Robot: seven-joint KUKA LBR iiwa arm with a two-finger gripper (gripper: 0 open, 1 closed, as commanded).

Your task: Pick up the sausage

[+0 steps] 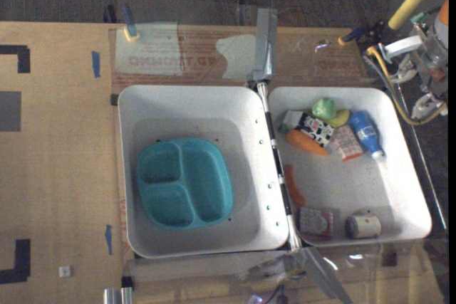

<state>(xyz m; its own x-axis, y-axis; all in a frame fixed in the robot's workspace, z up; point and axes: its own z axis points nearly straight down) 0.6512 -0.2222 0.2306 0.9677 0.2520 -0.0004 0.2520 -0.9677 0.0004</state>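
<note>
Against the left wall of the right bin point(420, 203), about halfway down its length, I see the sausage point(293, 184): a slim red-orange piece lying lengthwise along the divider between the two bins. My arm point(431, 46) sits outside the bin's far right corner, and I cannot tell whether the gripper is released or clenched, since its tip is lost among cables at the frame edge. I judge the reach has not begun. The next move calls for crossing the whole right bin to its left wall, turning the wrist so the grip straddles the sausage across its width, and descending with care, because the wall leaves little room on that side.

Along the far edge of the right bin lie a carrot point(308, 143), a black-and-white carton point(311, 127), a green piece point(324, 108), a small pink box point(347, 143) and a blue bottle point(366, 133); their labels are too small for me to read. A pink packet point(316, 222) and a tan can point(363, 226) rest near the near edge. The left bin point(135, 110) carries a teal divided plate point(184, 183). Beyond the bins, a taped clear sheet point(164, 57) shows faint mirrored lettering I cannot make out.
</note>
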